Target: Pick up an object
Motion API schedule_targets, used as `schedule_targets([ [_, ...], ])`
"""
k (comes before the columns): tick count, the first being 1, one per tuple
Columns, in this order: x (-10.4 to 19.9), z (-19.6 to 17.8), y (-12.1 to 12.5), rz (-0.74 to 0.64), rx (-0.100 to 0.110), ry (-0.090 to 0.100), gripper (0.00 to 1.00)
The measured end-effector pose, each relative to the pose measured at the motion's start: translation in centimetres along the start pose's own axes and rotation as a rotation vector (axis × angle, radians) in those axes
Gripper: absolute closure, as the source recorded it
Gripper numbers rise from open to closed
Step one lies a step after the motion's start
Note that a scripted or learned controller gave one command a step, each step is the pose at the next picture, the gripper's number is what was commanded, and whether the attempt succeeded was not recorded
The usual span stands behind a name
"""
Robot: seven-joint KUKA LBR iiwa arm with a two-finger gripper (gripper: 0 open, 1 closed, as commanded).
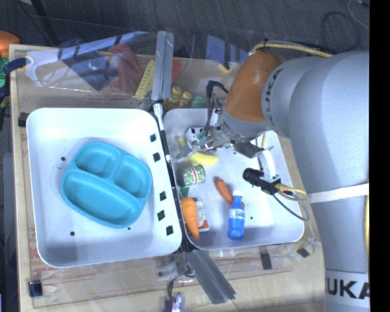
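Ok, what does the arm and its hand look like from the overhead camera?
The arm is bulky, rounded and light grey, with an orange band above the wrist and black "KUKA" lettering low on its body. The hand is small, dark metal. A black fitting trails a thin cable beside it.

Big grey arm [325,122] with an orange band [250,86], black "KUKA" lettering low down, black cables trailing off it.
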State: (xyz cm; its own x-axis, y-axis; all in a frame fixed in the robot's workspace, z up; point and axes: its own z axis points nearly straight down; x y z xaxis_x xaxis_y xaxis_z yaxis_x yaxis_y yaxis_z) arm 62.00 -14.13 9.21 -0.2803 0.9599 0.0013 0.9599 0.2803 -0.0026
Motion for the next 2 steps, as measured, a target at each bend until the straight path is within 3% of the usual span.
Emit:
schedule_targets([
  [1, 0.0, -1.0, 0.0, -0.005, 0.000, -0.001, 1.00],
  [2, 5.2, -10.0, 5.4, 0.127, -0.002, -0.001, 1.00],
])
